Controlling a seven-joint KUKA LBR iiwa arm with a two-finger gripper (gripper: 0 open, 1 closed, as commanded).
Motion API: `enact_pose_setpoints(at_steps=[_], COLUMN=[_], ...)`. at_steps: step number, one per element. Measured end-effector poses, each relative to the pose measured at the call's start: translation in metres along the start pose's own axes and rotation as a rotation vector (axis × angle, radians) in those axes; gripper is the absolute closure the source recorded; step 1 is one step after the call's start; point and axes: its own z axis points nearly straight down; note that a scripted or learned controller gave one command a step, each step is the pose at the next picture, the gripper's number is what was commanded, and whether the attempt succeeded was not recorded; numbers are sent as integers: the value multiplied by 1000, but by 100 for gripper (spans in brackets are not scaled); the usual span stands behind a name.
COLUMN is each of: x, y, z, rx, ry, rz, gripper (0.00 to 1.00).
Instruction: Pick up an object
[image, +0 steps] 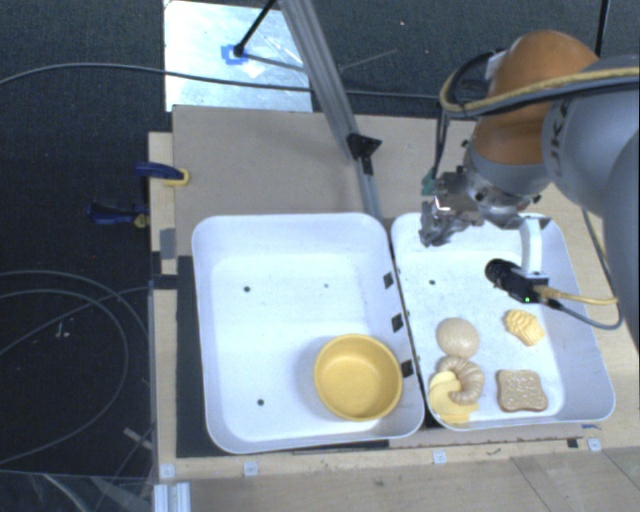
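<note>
Yellow bowl (358, 376), white bins (230, 300), tan, possibly waffle-patterned biscuit (521, 391)

Bright even overhead light, white bins (290, 245) close to blown out, soft faint shadow under the yellow bowl (358, 376), glare patch on the pale floor strip (235, 45) at top, mild softness overall, dark surroundings keep little detail

The arm (580, 120) runs off the right edge, the gripper (436, 228) is too blurred to read, and a croissant (462, 378) hides part of what may be a banana (450, 400).
</note>
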Motion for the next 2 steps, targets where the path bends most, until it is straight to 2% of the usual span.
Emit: enact_pose_setpoints(at_steps=[2], x=[87], y=[21], z=[-2], rx=[-1], ry=[1], rz=[0], gripper=[100])
